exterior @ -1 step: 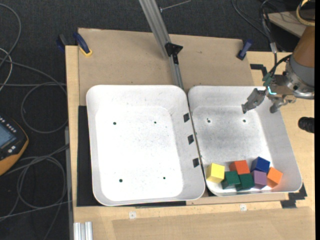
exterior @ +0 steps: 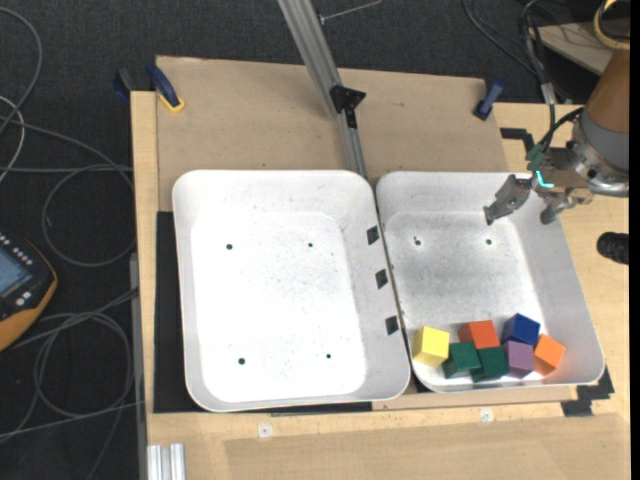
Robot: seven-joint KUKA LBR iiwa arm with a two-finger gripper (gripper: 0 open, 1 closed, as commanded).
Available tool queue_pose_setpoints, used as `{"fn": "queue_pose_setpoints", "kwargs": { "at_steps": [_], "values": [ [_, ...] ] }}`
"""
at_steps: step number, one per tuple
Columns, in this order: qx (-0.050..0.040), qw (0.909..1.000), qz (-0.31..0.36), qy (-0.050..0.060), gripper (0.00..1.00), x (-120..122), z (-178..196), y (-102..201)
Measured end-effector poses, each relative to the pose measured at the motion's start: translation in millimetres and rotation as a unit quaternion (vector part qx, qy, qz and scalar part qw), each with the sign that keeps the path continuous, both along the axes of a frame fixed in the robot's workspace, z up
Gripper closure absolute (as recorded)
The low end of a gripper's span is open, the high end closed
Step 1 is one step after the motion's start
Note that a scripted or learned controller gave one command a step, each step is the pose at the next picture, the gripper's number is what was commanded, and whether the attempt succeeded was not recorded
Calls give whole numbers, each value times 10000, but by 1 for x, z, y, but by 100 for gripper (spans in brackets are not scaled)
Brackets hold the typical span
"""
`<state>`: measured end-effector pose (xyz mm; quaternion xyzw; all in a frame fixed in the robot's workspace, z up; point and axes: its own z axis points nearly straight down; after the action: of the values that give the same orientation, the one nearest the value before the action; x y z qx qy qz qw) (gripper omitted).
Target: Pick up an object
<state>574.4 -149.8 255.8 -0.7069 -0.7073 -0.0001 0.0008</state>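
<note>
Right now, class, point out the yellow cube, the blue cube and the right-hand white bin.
yellow cube (exterior: 433,343), camera view, on its top face.
blue cube (exterior: 522,327), camera view, on its top face.
right-hand white bin (exterior: 455,258), camera view, on its bare speckled floor.

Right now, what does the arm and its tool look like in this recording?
The arm is grey with an orange band near the top right. Its tool is dark grey metal with two fingers, and a small cyan light glows on its body. Thin dark cables loop along the wrist.
</note>
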Motion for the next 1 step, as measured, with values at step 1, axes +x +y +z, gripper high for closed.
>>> {"fn": "queue_pose_setpoints", "kwargs": {
  "at_steps": [1],
  "values": [
    [4, 10000, -4, 26, 0, -9, -47, 4]
  ]
}}
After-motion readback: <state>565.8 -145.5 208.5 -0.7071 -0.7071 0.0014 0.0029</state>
